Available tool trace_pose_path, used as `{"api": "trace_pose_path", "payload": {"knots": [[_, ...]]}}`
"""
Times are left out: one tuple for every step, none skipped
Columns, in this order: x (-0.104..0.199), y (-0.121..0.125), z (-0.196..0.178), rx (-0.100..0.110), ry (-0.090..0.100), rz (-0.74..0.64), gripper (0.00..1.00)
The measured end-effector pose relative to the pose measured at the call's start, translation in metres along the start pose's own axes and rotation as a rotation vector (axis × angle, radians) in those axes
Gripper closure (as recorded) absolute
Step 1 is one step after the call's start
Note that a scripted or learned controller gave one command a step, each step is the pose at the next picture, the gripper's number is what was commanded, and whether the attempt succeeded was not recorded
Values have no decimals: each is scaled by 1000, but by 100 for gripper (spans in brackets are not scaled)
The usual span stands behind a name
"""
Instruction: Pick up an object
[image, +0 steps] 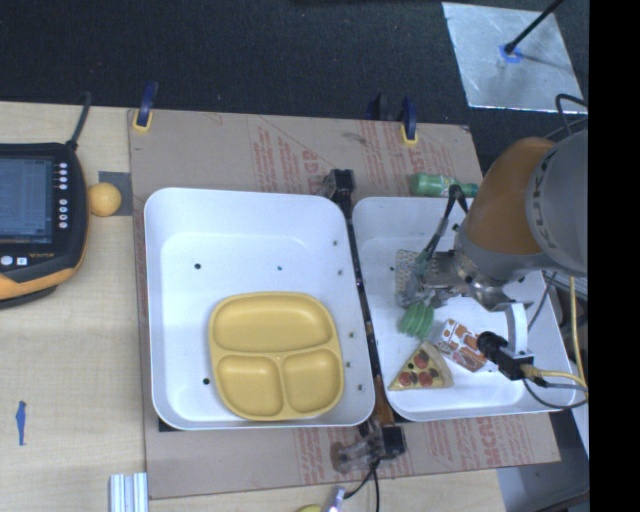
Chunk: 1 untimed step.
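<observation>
Green object (417, 319), small and oblong, lies in the right bin (480, 400) just below the gripper (422, 283), whose opening I cannot tell.

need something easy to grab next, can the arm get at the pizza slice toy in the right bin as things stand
Probably yes. The pizza slice toy lies flat and uncovered near the front of the right bin, a little below the hand. A green piece and a small printed packet sit close by, but neither overlaps it.

We saw a pale yellow tray (275, 352) in the white left bin (170, 225). The right bin (375, 225) held a green piece (416, 319) and a red-spotted, tan pizza slice (421, 371)
</observation>
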<state>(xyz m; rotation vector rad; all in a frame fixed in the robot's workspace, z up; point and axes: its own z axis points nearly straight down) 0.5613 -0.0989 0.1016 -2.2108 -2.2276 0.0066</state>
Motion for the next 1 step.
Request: {"api": "trace_pose_path", "payload": {"knots": [[69,1,-91,-4,3,3,100]]}}
